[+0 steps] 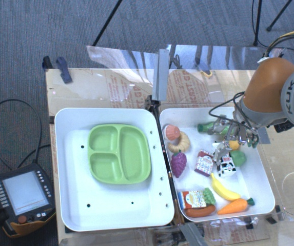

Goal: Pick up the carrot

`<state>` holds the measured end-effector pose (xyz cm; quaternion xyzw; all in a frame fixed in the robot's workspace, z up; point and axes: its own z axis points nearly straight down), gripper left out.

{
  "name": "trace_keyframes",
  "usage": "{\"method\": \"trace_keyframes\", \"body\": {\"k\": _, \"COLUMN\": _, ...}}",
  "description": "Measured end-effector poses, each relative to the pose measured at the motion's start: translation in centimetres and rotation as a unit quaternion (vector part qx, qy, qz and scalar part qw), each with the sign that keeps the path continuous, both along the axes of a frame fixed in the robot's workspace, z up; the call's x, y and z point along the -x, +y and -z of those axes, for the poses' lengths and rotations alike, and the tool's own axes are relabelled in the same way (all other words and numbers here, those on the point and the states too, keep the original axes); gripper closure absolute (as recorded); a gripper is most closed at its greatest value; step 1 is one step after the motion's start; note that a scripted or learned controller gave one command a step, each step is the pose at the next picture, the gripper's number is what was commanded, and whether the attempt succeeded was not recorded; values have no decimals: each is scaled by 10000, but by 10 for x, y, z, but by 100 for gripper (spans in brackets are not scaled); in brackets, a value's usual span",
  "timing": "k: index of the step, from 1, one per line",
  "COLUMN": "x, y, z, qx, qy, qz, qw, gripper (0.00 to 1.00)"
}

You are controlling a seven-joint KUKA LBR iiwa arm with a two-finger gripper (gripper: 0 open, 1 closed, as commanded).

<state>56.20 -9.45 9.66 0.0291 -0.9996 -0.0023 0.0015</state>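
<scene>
Camera view: two shallow white bins sit side by side on the bench.
Left bin (75, 188): holds a pale green three-compartment plastic plate (119, 153).
Right bin (266, 186): crowded with toy food.
Arm: the grey arm with its orange band (268, 88) reaches in over the right bin's far right corner.
Claw (228, 148): low among the toys at the bin's right side; how its fingers stand, I cannot tell.
Yellow plastic banana (224, 188): between claw and carrot.
Orange plastic carrot with a green top (234, 206): lies flat at the near edge of the right bin, well apart from the claw, just beside the banana.
</scene>
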Motion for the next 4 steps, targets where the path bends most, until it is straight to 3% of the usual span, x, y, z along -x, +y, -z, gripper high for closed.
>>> {"method": "trace_keyframes", "body": {"k": 1, "x": -66, "y": -97, "z": 1, "qx": -1, "qy": -43, "qz": 1047, "qw": 9945, "gripper": 100}}
{"method": "trace_keyframes", "body": {"k": 2, "x": -68, "y": -95, "z": -12, "qx": -4, "qy": -75, "qz": 1030, "qw": 9947, "gripper": 100}}
{"method": "trace_keyframes", "body": {"k": 3, "x": -61, "y": -105, "z": -107, "qx": 25, "qy": -56, "qz": 1438, "qw": 9896, "gripper": 100}}
{"method": "trace_keyframes", "body": {"k": 4, "x": -49, "y": -82, "z": -93, "qx": 16, "qy": -17, "qz": 1621, "qw": 9868, "gripper": 100}}
